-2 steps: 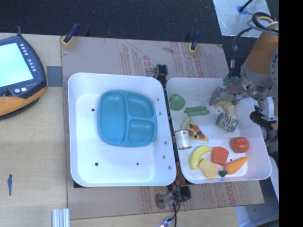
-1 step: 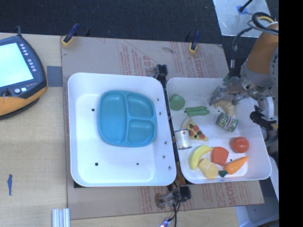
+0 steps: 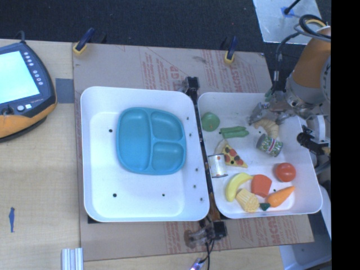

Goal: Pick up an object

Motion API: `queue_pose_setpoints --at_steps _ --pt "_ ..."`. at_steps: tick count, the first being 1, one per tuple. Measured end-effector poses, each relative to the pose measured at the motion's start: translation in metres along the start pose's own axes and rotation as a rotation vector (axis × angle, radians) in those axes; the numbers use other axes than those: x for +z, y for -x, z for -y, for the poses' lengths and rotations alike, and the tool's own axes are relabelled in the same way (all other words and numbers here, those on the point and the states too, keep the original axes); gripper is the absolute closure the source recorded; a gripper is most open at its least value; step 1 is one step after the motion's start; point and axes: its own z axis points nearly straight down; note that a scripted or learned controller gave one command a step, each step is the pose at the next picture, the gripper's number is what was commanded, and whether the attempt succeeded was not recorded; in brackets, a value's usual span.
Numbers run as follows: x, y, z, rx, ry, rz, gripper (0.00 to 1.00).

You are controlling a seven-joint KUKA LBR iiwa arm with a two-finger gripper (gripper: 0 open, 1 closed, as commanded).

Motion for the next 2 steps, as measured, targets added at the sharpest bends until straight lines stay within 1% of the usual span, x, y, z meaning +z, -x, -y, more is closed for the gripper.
queue_pose_setpoints --at_steps 2 --pt "0.0000 0.0000 0.0000 0.000 0.000 0.000 0.00"
